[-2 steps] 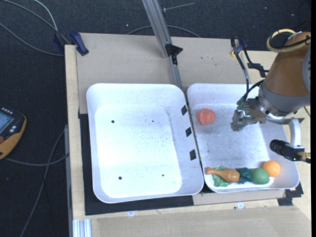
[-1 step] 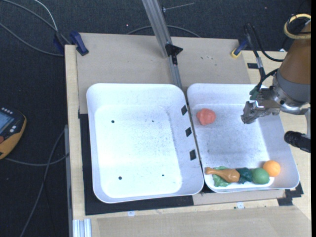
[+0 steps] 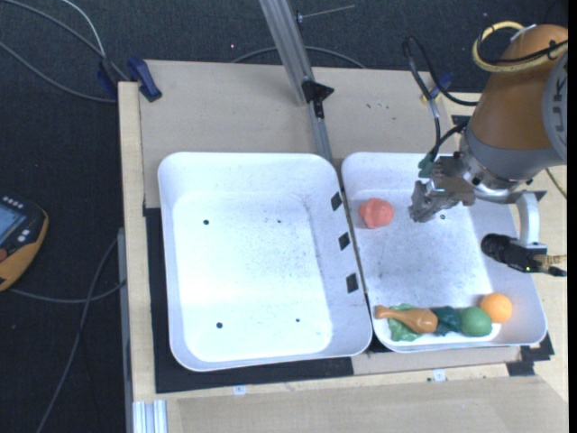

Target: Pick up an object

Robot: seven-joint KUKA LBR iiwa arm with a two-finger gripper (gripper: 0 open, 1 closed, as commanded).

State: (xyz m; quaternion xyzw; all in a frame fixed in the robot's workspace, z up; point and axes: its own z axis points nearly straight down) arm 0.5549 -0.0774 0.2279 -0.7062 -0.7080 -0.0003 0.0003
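In the right bin (image 3: 424,269), a pink-red lump (image 3: 378,212) lies near the back left corner. My gripper (image 3: 424,209) hangs over the bin's back part, a short way to the right of that lump and apart from it. Along the bin's front wall lie a brown-orange drumstick-like toy (image 3: 407,314), a green piece (image 3: 472,322) and an orange ball (image 3: 496,308).
The left bin (image 3: 248,260) stands beside the right one, with black clips (image 3: 344,240) on the shared wall. A slanted metal pole (image 3: 293,39) rises behind the bins. A black fitting with cable (image 3: 514,253) hangs from the arm over the right bin's right side.
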